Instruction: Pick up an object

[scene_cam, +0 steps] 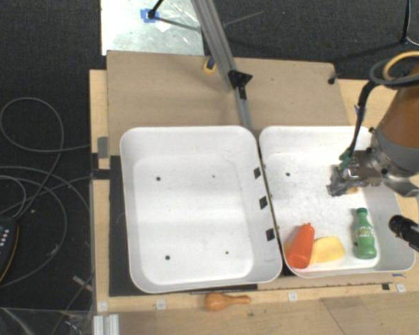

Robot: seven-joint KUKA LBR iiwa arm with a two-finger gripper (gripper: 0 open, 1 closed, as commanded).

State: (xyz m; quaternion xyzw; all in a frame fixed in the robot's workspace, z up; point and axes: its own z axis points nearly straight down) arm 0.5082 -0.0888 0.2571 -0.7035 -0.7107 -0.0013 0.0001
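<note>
— Where do we find the gripper (343, 182)?

— We see it over the right-hand shallow white bin (293, 142), above bare floor toward the far right side. We cannot tell how it stands.

— And the things to pick?

— We count three along that bin's near edge: a red plastic bottle (301, 245), a yellow rounded block (328, 250) touching it, and a small green bottle (364, 234) further right, just below the gripper.

— Anything else?

— The left-hand white bin (143, 145) beside it, and an orange wooden pear-shaped thing (225, 300) lying on the desk (160, 89) in front.
</note>
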